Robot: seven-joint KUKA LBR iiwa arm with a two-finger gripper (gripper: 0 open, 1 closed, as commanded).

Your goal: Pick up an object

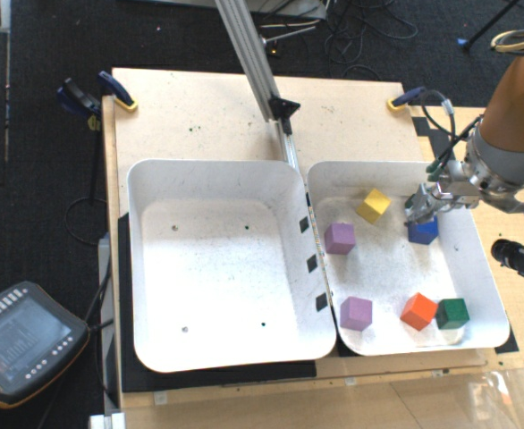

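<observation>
A: What lies nearest in the right bin?

B: Along its near edge, a purple cube, an orange cube and a green cube. The orange and green ones sit just beside each other, perhaps touching; the purple one is apart, to their left.

A: And further in?

B: A second purple cube near the bin's left wall, then the blue cube toward the right wall, and a yellow cube furthest back, tilted on the bin floor.

A: How does the blue cube look?

B: Small, plain dark blue, sharp-edged. Its upper part is covered by the gripper, so just its lower faces are seen.

A: Is the gripper holding it?

B: It sits right on top of the cube, touching or nearly so. I cannot tell whether it is open or closed, nor whether the cube is gripped.

A: The arm?

B: It comes in from the right, grey wrist under an orange band.

A: The left bin?

B: White, with a few dark specks on its floor.
</observation>
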